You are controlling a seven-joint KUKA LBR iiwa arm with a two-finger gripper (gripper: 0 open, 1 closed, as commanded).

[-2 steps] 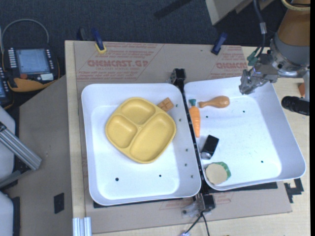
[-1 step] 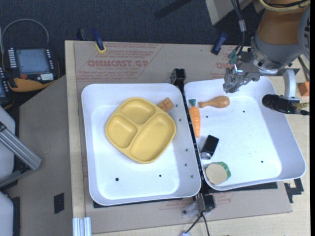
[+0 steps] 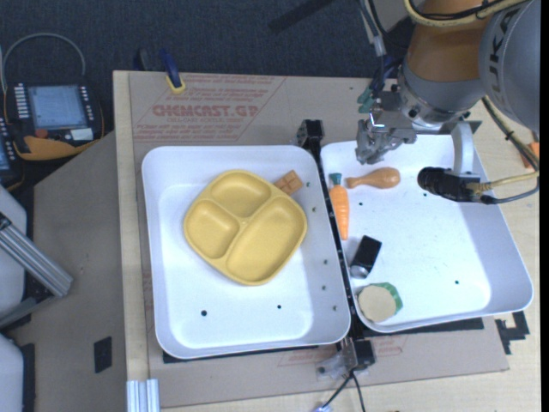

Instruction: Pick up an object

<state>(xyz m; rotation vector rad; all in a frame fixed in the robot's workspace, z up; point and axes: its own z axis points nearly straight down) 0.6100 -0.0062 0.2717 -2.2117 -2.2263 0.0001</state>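
Note:
In the right bin (image 3: 480, 256) a tan pear-shaped wooden piece (image 3: 375, 178) lies near the back left corner. An orange carrot (image 3: 340, 210) lies along the bin's left wall, a small black block (image 3: 366, 254) sits below it, and a round tan disc with a green edge (image 3: 378, 301) rests at the front left. My gripper (image 3: 371, 150) hangs over the back left corner of this bin, just above and left of the pear-shaped piece. Nothing shows between its fingers.
The left bin (image 3: 171, 299) holds a yellow divided plate (image 3: 246, 226) and a small brown block (image 3: 289, 182) at the plate's back right. A black cylinder with a cable (image 3: 448, 184) on the arm hangs over the right bin's back. A black clamp (image 3: 310, 132) stands between the bins.

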